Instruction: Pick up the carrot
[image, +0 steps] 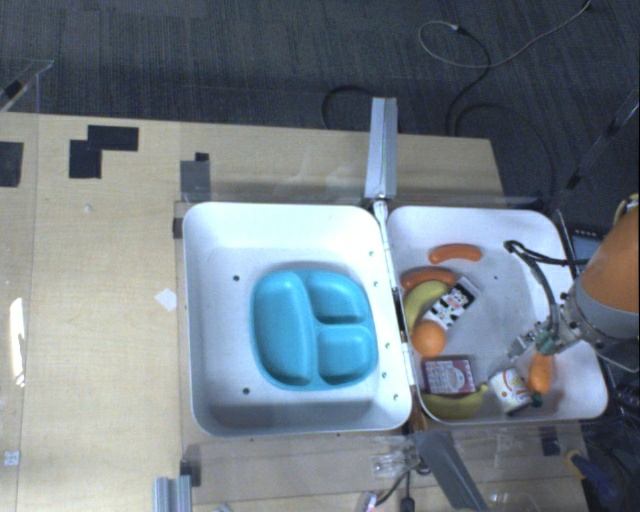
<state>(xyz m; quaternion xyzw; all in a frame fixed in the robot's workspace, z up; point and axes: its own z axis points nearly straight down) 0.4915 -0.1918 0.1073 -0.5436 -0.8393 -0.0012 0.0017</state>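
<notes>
The carrot (541, 374) is a short orange piece lying near the front right corner of the right bin (500, 225). My gripper (537, 347) hangs over the carrot's upper end, at the tip of the grey arm with its orange band (612, 283) coming in from the right. The gripper's body hides the carrot's top, so contact between them is unclear.
Just left of the carrot stands a small white bottle (512, 388). Also in the right bin: two sausages (455, 254), a banana (424, 300), an orange (429, 339), a black-and-white box (456, 303), a red packet (448, 375), another banana (455, 404). The left bin holds a blue divided tray (312, 328).
</notes>
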